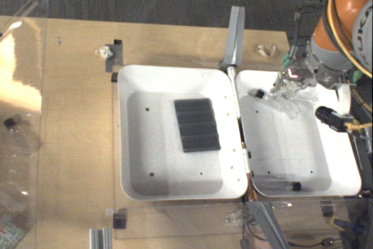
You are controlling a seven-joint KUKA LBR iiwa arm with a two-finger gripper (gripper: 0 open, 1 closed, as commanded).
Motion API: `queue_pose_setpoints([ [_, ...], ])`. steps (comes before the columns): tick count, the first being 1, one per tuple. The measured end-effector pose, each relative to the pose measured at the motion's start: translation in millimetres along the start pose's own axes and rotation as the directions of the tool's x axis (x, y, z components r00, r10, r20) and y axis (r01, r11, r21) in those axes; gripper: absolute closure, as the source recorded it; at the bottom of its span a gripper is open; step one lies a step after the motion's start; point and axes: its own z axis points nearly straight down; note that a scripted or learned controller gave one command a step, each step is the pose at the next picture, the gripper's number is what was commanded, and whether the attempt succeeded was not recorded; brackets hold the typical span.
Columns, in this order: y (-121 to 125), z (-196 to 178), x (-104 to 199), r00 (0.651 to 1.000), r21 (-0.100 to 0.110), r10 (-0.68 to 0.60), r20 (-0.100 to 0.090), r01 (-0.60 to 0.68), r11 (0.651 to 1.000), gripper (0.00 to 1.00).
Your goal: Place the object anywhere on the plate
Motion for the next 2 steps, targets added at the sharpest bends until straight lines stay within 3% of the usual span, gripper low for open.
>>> queue_pose_setpoints([
  [1,60,39,78,0.991,0.001,-0.135,-0.002,0.135,0.991,1.0],
  [2,60,39,136,0.999,0.001,0.038,-0.002,-0.038,0.999,1.0],
])
